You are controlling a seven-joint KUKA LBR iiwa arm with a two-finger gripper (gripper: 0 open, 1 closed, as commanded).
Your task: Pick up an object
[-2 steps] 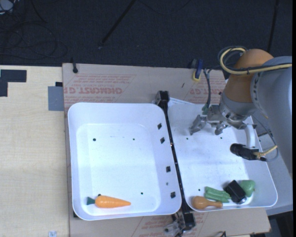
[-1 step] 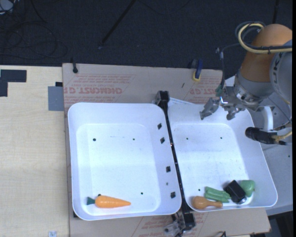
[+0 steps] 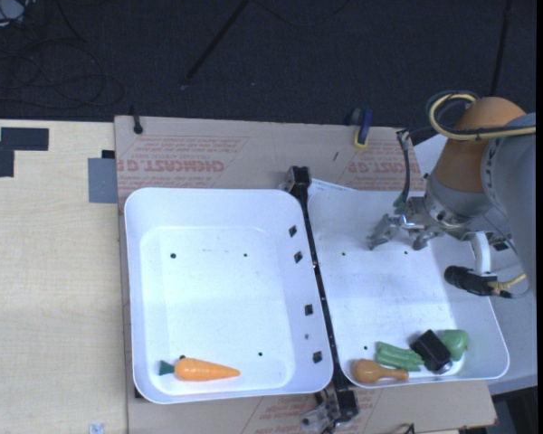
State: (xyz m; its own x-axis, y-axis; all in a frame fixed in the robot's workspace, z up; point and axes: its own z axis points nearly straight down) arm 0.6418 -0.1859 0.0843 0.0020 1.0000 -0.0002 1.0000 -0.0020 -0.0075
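Observation:
An orange toy carrot (image 3: 205, 370) lies in the near left corner of the left bin (image 3: 154, 215). Along the near wall of the right bin (image 3: 371, 278) sit a green pod-like toy (image 3: 397, 356), a black block (image 3: 432, 350), a green round piece (image 3: 454, 340) and a tan pear-shaped toy (image 3: 376, 372). My gripper (image 3: 400, 236) hangs over the far part of the right bin, well away from those toys. Its fingers are spread open with nothing between them.
The black divider (image 3: 309, 278) with its clips runs between the two bins. A blue clamp (image 3: 362, 127) holds the cardboard sheet at the far edge. The grey arm with its orange band (image 3: 480, 152) and cables fills the right side.

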